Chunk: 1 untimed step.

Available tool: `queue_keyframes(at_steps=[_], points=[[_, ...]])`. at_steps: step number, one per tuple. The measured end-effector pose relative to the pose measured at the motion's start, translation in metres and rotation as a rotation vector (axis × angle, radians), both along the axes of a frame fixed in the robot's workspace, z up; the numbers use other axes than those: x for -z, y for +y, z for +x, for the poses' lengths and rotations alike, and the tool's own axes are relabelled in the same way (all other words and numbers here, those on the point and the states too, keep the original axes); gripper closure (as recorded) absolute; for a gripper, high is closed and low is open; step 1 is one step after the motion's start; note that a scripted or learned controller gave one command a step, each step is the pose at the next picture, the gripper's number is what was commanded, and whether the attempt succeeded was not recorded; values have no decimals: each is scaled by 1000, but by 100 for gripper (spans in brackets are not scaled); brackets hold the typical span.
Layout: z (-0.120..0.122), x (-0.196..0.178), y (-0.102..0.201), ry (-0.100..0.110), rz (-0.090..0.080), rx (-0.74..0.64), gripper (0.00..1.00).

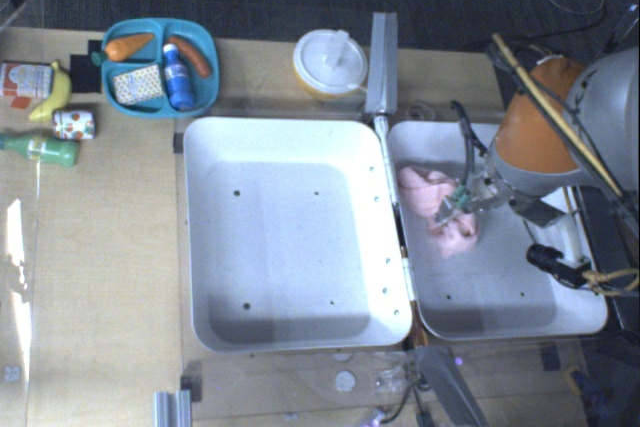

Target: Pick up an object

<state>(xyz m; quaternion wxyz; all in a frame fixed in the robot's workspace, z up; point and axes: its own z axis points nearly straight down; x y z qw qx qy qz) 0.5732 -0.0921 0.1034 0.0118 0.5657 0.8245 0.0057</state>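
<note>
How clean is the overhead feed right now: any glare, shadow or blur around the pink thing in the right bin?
Camera view: even lighting, with soft shadows along the near walls of both bins. The pink object is pale and slightly soft-edged, its outline still readable against the right bin. The tool at it is small, dark and cluttered with cables, so its detail is hard to resolve. Faint glare streaks lie on the bench at far left.

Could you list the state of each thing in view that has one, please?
Pink object: lying crumpled in the right bin, hand at its right edge.
Hand: lowered into the right bin, at the pink object.
Lidded cup: lid on, upright, behind the bins.
Blue divided tray: filled with toy food.
Green bottle: lying on its side.
</note>
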Motion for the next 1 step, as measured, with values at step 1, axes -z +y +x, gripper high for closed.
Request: queue_keyframes(at_steps=[1], points=[[25,-82,53,22,6,101,100]])
